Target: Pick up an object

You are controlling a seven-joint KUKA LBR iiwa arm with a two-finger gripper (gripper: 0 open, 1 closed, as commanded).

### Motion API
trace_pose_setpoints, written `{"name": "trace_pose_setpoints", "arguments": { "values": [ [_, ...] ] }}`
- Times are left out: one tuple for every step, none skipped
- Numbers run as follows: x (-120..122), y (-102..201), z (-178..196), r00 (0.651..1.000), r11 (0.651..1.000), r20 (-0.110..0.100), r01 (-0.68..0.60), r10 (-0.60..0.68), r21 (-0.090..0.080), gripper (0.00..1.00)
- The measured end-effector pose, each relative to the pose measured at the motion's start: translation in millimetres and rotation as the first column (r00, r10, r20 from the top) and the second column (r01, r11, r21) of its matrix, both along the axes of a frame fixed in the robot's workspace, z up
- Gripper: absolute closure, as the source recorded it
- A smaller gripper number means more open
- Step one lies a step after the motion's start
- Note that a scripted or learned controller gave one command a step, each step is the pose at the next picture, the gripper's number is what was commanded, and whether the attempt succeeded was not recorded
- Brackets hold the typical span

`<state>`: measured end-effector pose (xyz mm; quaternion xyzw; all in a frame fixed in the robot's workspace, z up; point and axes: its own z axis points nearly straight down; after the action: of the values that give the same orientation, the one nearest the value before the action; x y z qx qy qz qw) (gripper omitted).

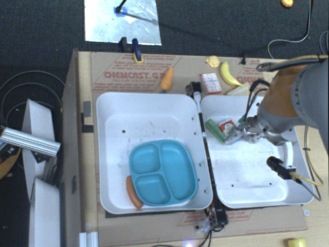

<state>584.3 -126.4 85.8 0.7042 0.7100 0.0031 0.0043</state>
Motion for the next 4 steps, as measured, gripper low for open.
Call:
{"name": "trace_pose_setpoints", "arguments": {
  "values": [
    [64,-63,27,1.0,1.0,0.001,0.004,-0.004,-0.004,0.0],
    [52,-2,5,1.0,1.0,0.007,0.003,-0.003,-0.006,0.0],
    [89,34,5,1.0,1.0,0.003,0.0,0.0,-0.002,0.0],
    [78,39,6,1.0,1.0,0.011,0.006,-0.006,-0.003,0.0]
  ]
}}
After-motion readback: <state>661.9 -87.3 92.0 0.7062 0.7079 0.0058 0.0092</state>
